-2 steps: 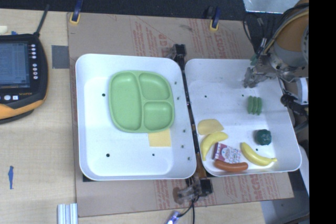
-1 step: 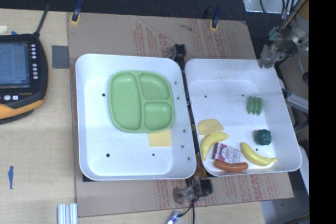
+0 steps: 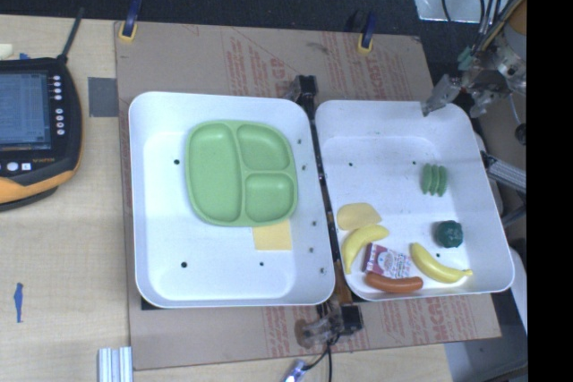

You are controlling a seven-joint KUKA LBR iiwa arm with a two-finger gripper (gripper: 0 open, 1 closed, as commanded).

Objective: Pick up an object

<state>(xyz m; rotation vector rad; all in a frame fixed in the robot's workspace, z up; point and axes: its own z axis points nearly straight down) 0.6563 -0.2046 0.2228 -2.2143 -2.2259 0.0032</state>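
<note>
Going left to right: there's a teach pendant (image 3: 31, 134) sitting at the far left of the bench, off the cardboard. Then the left bin (image 3: 161, 273) holds a green divided plate (image 3: 241, 172) with a pale yellow square slice (image 3: 273, 236) tucked just under its lower edge.

The right bin (image 3: 376, 125) is where all the pickable stuff is, and it's bunched along the near side: a yellow chip-looking piece (image 3: 358, 215), a banana (image 3: 363, 243) touching it from below, a small red-and-white packet (image 3: 387, 262), a sausage (image 3: 393, 284) right under that, a second banana (image 3: 439, 265), a dark green lump (image 3: 448, 234) and a light green ribbed piece (image 3: 434, 180) higher up on its own.

Progress-wise I'd say basically nothing is done yet. The gripper (image 3: 445, 96) hangs up at the far right corner of the right bin, roughly over the rim, with nothing in it as far as I can see. Honestly can't tell how its jaws are set, it's too small and cluttered up there.

Nearest candidate is the light green ribbed piece, below and a bit left of the gripper in the picture, clear of the others. The rest lie well apart from it, toward the near edge. So still to do: pick a target, get over it, descend, grab, lift.
</note>
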